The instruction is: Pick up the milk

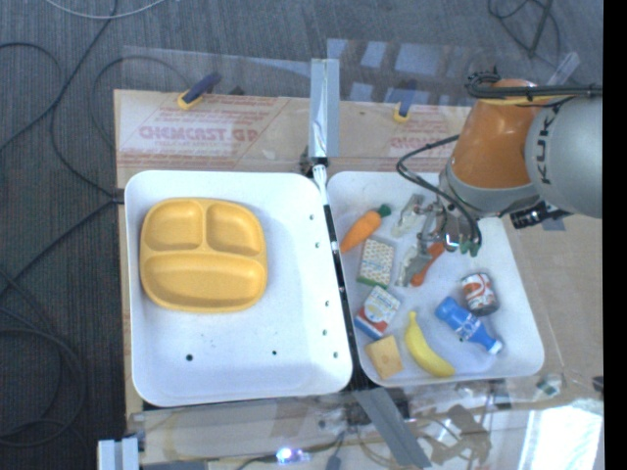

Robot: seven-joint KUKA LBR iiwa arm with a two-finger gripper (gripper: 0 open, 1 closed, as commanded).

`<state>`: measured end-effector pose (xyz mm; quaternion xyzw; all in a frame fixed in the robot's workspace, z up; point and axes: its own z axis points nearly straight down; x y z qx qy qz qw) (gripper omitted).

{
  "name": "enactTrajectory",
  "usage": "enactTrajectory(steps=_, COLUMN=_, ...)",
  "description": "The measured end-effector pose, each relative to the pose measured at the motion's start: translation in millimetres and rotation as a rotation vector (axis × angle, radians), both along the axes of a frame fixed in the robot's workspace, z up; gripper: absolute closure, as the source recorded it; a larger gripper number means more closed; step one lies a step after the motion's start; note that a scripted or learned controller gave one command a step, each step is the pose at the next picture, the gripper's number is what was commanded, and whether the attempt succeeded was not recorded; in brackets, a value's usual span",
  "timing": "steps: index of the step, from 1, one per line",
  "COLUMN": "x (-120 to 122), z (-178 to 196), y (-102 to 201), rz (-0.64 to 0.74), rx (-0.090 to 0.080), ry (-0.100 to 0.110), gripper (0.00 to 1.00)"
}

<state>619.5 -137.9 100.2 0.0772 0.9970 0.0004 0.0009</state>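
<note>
The milk [379, 307] is a small white carton with blue and orange print. It lies in the right bin [519, 292] near the bin's left wall, between the cracker [377, 260] and the cheese wedge [385, 356]. My gripper [434, 231] hangs over the upper middle of the right bin, up and to the right of the milk and well apart from it. A small red-orange item [422, 268] lies just below the gripper. The orange band of the arm [495, 145] sits behind the gripper.
The right bin also holds a carrot [362, 227], a banana [425, 346], a blue bottle [466, 324] and a red-and-white can [477, 291]. A yellow divided plate [203, 254] rests in the left bin [235, 360]. A ridge [338, 272] separates the bins.
</note>
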Motion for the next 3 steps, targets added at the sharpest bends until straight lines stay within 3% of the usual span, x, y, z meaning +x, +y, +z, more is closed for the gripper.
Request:
enactTrajectory(steps=1, x=-2.4, z=95.7, y=-72.1, rz=0.159, rx=-0.003, ry=-0.003, gripper=0.00)
enactTrajectory(steps=2, x=-5.8, z=-3.3, y=-62.5, rz=0.314, rx=-0.002, ry=-0.002, gripper=0.00)
enactTrajectory(steps=3, x=-10.0, z=2.0, y=-47.5, rz=-0.014, rx=0.001, ry=-0.001, gripper=0.00)
